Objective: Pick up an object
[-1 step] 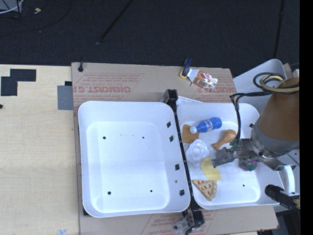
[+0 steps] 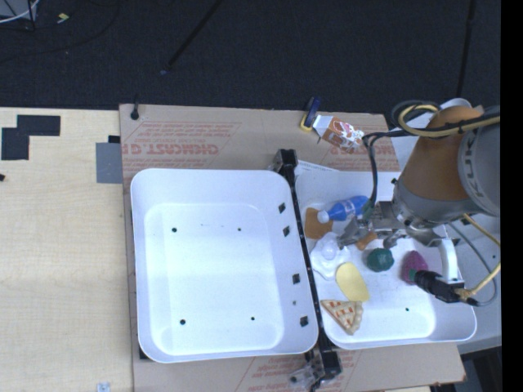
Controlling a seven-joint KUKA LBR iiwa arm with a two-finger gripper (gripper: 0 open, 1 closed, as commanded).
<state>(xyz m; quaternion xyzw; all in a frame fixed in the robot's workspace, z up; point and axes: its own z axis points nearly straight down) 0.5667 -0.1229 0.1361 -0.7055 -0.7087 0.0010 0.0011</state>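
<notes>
My gripper [image 2: 369, 235] hangs low over the right bin [image 2: 392, 333], among the objects at its middle. A small orange piece [image 2: 365, 240] lies right at the fingertips, and I cannot tell whether they grip it. A blue bottle with a white cap [image 2: 343, 210] lies just left of the gripper. A dark green ball [image 2: 378, 260] rests just below it. A magenta object [image 2: 414, 262] sits to the right of the ball. A yellow oval piece [image 2: 352, 282] and a waffle-patterned wedge [image 2: 342, 314] lie toward the front. A brown object [image 2: 315, 222] leans at the bin's left wall.
The left bin [image 2: 163, 219] stands beside the right one, with a black divider [image 2: 296, 243] between them. A whitish translucent item [image 2: 327, 256] lies next to the yellow piece. A small packet [image 2: 341, 134] and a blue-yellow tool [image 2: 310, 114] lie on the cardboard behind the bins.
</notes>
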